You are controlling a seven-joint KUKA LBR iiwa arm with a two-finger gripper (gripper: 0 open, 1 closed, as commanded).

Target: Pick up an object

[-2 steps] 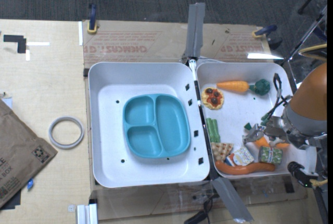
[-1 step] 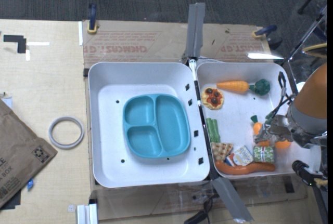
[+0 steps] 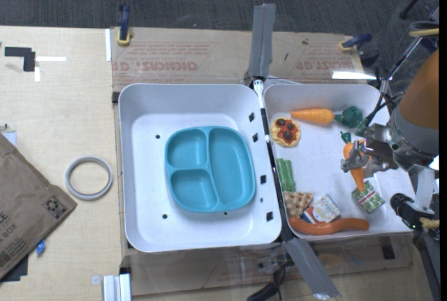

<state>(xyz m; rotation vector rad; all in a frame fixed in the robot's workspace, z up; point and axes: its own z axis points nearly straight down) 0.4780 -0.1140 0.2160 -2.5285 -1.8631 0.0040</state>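
The metal two-finger gripper (image 3: 357, 156) stands in the right white bin (image 3: 328, 89), its fingers closed on a small orange carrot-shaped toy (image 3: 355, 165). Left of it, the other white bin (image 3: 140, 153) holds a blue three-section plastic tray (image 3: 209, 168). Behind the gripper, brown cardboard (image 3: 181, 55) bears mirrored red lettering, not fully readable. A pale wooden bench (image 3: 56, 132) extends far left.

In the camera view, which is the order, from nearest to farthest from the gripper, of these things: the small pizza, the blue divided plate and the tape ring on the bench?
From the gripper, in the right bin:
1. Small pizza, in the same bin, near its left wall.
2. Blue divided plate, in the middle of the left bin.
3. Tape ring, on the bench left of both bins.
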